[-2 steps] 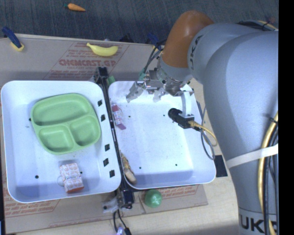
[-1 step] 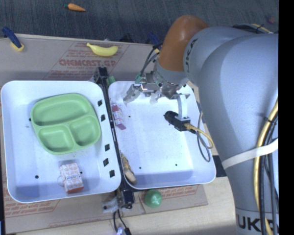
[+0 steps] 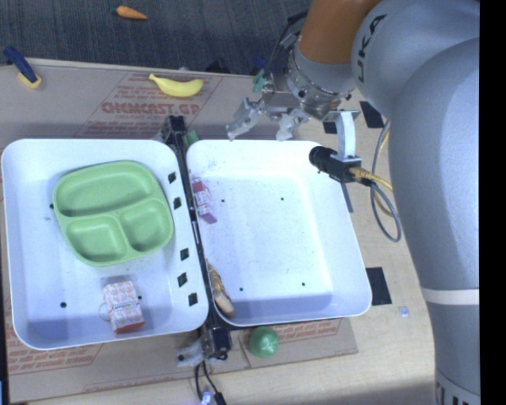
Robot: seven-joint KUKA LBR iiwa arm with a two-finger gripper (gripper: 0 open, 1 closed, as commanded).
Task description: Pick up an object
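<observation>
My gripper (image 3: pixel 262 127) hangs over the back rim of the right bin (image 3: pixel 337 251), fingers spread open with nothing between them. A small red and white packet (image 3: pixel 202 199) lies against this bin's left wall, below and left of the gripper. At the bin's front left corner rests a small brownish object (image 3: pixel 220 299). The left bin (image 3: pixel 25 251) holds a green divided plate (image 3: pixel 111 210) and a red and white wrapped block (image 3: pixel 122 304) near its front.
A yellow banana (image 3: pixel 177 84) lies on the cardboard behind the bins, left of the gripper. A green ball (image 3: pixel 264 342) sits in front of the right bin. On the dark floor lie a carrot (image 3: pixel 131 12) and a blue and yellow object (image 3: pixel 22 67). A black cable fitting (image 3: pixel 337 164) hangs over the right bin's back right.
</observation>
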